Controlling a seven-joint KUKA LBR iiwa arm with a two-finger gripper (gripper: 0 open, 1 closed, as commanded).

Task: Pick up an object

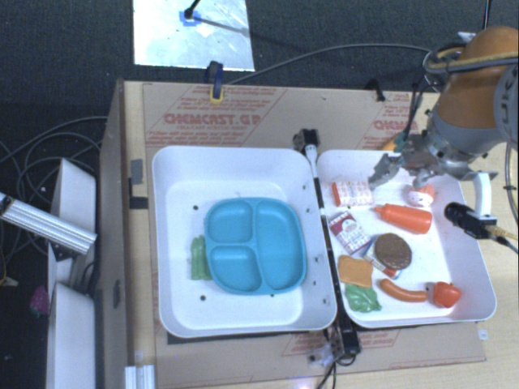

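Left bin (174, 217): glossy white plastic, shallow, rounded corners. A blue divided plate (255, 245) of smooth moulded plastic sits mid-bin; a green leafy toy (199, 258) lies touching the plate's left edge.

Right bin (470, 282), just right of that plate across the shared rims, holds the pick candidates, crowded. Nearest the divider: red-and-white carton (349, 232), orange slice (355, 270), green lettuce piece (364, 298). Further right: striped pack (352, 193), round brown cookie-like disc (393, 251), orange carrot-shaped toy (405, 217), sausage (402, 291), red tomato-like piece (445, 296), small white-and-red item (419, 197).

Tool (388, 171) hangs over the right bin's far part, above the striped pack; fingers look parted, nothing between them.

Risks, as judged: the toys look smooth and rounded, so the carrot or sausage could squirt out of a pinch. Pieces touch, so a descent may catch two or nudge one against the bin wall.
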